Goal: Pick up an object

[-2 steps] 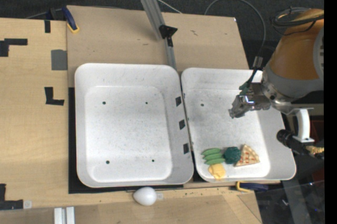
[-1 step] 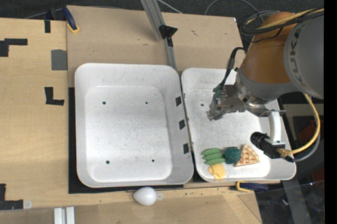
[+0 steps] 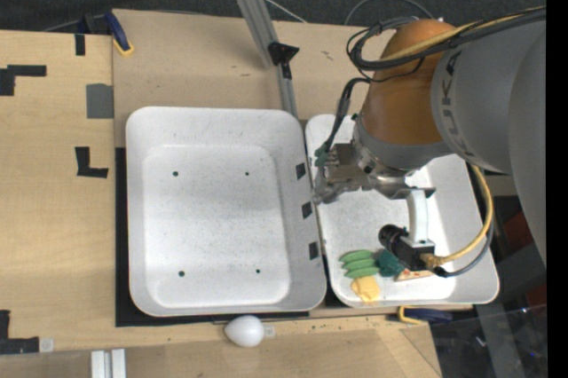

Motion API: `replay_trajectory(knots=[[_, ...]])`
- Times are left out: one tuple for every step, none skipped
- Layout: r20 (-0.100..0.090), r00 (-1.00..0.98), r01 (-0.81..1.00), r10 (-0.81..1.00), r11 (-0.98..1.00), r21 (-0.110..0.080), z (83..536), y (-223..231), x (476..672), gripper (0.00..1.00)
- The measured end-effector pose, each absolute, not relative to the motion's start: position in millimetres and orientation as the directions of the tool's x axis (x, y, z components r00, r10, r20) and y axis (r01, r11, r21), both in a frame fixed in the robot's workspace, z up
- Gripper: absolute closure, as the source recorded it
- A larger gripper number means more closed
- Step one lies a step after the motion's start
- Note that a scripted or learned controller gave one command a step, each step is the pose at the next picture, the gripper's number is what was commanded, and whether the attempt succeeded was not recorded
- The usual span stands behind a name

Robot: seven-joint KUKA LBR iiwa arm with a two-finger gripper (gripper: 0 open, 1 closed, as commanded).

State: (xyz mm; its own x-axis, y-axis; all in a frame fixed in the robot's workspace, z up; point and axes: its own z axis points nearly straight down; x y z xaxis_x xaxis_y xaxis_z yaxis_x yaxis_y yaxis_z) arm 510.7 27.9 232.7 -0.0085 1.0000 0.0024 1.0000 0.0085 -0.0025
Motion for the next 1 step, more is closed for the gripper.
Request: replay_trajectory(knots=[[0.000,-0.006,1.000,1.000,0.006,-0.003,220.9,74.7,521.2,1.00]])
